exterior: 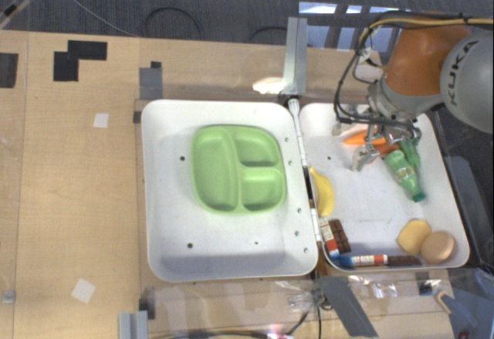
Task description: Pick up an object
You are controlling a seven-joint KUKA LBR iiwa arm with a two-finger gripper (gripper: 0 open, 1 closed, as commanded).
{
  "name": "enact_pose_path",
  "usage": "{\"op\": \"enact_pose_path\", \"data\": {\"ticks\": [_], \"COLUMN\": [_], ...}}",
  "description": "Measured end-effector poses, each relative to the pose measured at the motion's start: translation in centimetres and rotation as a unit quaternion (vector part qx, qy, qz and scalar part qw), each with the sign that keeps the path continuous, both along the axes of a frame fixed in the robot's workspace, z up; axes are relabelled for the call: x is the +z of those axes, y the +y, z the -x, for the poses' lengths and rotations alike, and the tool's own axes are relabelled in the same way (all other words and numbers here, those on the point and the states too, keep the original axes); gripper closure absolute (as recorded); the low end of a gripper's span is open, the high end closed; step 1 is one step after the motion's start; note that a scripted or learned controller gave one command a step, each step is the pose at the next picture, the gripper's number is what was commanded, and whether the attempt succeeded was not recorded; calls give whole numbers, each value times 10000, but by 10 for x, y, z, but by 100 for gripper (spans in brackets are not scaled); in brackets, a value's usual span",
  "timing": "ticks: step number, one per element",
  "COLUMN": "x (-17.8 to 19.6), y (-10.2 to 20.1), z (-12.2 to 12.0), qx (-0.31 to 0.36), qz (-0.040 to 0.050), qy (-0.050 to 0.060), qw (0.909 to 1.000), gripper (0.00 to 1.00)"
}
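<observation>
The arm reaches in from the right over the right bin (455, 198), its orange band and grey wrist covering that bin's upper right corner. The gripper (369, 154) hangs low near the bin's upper middle; the metal parts beneath the wrist blur together, so how it is set and whether it has hold of anything cannot be made out. An orange object, perhaps a carrot (356, 138), lies just beside it, partly hidden by the tool. A green bottle (406, 169) lies tilted just to the gripper's right, its upper end tucked under the wrist. A banana (325, 194) rests against the bin's left wall, and below it sits a small dark packet (336, 236). A slim marker-like item (380, 259) lies along the front wall, too small to identify. Two rounded tan pieces, a yellowish one (414, 235) and a browner one (438, 247), touch each other in the front right corner. The left bin (166, 252) holds a green divided plate (237, 168), well apart from the gripper.
</observation>
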State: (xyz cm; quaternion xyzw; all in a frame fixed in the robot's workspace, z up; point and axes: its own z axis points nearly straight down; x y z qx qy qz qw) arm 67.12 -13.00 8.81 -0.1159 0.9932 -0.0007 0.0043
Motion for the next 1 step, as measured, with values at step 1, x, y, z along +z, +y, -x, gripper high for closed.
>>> {"op": "enact_pose_path", "data": {"ticks": [1], "x": [0], "y": [-80], "z": [55], "qx": [-385], "qz": [13], "qy": [-7], "qw": [9993], "gripper": [0]}}
